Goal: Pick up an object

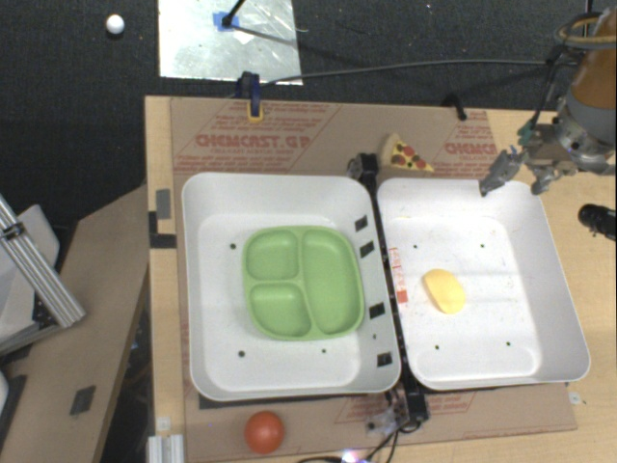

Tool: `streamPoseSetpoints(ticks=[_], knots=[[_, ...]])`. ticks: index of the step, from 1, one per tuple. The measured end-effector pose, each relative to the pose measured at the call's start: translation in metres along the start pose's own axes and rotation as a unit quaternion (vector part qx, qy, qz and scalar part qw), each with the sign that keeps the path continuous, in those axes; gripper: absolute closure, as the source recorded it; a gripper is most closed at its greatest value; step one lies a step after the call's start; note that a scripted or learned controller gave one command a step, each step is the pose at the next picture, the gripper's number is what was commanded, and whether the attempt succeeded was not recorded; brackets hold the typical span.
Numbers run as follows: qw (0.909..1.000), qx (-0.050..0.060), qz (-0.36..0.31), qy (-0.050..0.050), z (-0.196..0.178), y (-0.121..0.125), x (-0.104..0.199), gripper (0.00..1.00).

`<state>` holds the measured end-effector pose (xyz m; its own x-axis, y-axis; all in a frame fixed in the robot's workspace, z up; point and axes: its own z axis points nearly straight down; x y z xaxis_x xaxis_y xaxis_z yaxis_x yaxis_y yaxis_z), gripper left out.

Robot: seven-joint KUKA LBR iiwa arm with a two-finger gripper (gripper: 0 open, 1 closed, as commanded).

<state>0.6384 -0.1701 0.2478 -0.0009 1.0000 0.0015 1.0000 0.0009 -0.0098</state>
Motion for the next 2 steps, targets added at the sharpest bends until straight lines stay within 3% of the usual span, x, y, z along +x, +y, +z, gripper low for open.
streamPoseSetpoints(ticks=[1,2], knots=[[1.0000,-0.006,-0.001,-0.001,-0.008,0.002,0.000,0.00],[1.0000,-0.006,-0.001,-0.001,0.050,0.011,-0.001,0.00]])
